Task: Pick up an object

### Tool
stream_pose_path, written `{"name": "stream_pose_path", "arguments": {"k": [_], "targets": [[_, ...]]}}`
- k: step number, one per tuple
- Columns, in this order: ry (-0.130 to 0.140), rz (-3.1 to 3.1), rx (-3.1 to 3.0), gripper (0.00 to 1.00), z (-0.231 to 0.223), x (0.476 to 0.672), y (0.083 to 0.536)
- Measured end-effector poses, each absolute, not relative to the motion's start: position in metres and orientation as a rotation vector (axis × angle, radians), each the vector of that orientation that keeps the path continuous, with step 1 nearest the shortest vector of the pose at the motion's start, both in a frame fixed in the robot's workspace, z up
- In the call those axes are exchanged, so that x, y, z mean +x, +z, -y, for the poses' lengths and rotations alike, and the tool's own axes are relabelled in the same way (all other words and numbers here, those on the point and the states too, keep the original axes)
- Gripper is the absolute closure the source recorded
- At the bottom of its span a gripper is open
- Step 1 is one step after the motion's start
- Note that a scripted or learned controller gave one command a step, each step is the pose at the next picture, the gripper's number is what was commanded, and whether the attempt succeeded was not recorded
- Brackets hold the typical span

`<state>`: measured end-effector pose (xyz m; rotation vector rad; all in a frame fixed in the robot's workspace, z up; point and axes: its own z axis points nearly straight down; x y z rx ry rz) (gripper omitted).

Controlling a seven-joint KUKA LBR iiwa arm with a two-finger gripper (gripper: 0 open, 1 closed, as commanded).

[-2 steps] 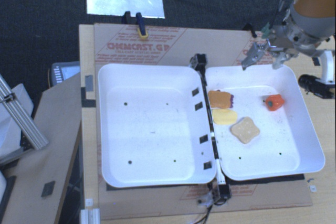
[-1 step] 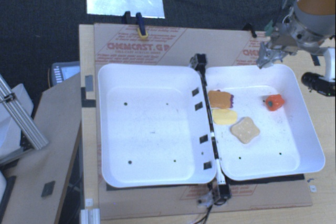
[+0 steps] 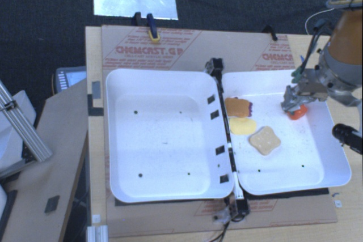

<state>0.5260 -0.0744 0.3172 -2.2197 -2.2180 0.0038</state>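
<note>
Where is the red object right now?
The red object lies in the right bin, near its far right side, directly under the tool.

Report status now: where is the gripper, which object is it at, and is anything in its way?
Gripper low in right bin, over red object; grasp unconfirmed. Orange piece, yellow piece, tan piece lie apart, left. Path unobstructed.

Grey arm with a broad orange band above the wrist. Thin pale cable looping beside it. Metallic grey gripper, blocky and angular. Black rounded part lower down.
</note>
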Motion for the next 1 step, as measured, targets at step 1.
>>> {"name": "stream_pose_path", "arguments": {"k": [1], "targets": [[-0.009, 2.239, -2.205, 1.00, -0.0278, 0.4898, 0.3403]]}}
